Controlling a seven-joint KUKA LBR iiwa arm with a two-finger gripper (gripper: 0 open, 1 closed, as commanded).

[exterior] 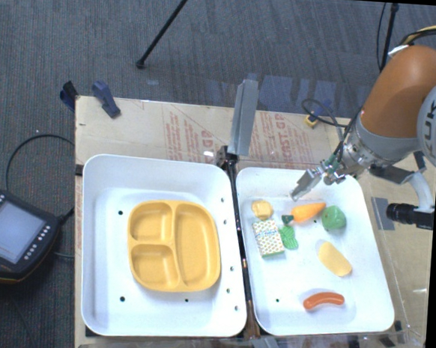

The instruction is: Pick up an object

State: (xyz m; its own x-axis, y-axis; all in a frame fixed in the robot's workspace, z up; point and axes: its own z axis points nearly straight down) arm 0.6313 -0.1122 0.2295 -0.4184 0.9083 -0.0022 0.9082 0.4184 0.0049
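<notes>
From the camera view, the gripper (307,185) hangs over the right bin (377,295), its opening impossible to tell from here, just above the toy carrot (308,211), and with that green ball (334,219) crowding close, a sloppy descent could nudge both away.

Toy carrot (307,211), orange with green top, lies flat in the right bin's (377,295) upper half, tip pointing right.
</notes>
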